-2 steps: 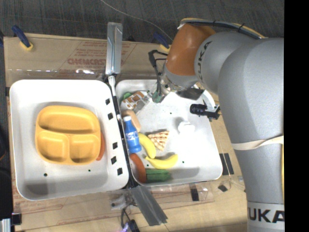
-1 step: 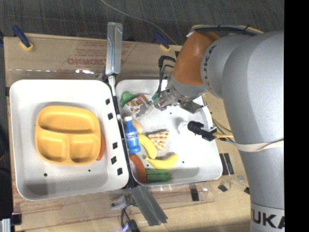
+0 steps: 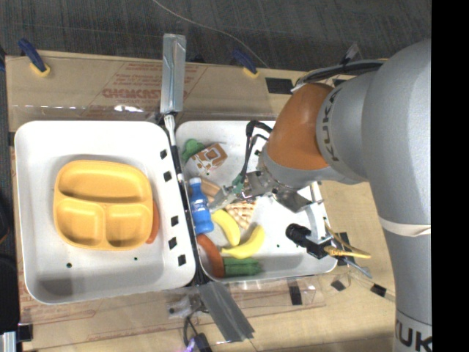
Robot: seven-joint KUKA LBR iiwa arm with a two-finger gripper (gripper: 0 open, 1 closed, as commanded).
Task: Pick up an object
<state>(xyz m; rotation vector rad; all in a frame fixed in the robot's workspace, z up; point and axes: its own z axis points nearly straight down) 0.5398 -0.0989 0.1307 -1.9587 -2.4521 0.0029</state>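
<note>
Within the right bin (image 3: pixel 311 266): tool (image 3: pixel 240 187) low over the toy clutter (finger state: cannot tell). Nearest item, banana (image 3: pixel 229 227), lay just below-left of it, long axis slanting toward the bin's front wall.

**Illumination and image quality, overhead view**

Even, fairly bright overhead light. The white bins (image 3: pixel 44 196) approach overexposure, with glare on the clear tape along the cardboard (image 3: pixel 132 108). A soft shadow falls in the left bin's lower corner. Focus is moderate and fine detail soft; the grey arm (image 3: pixel 388 138) shows broad diffuse highlights.
</note>
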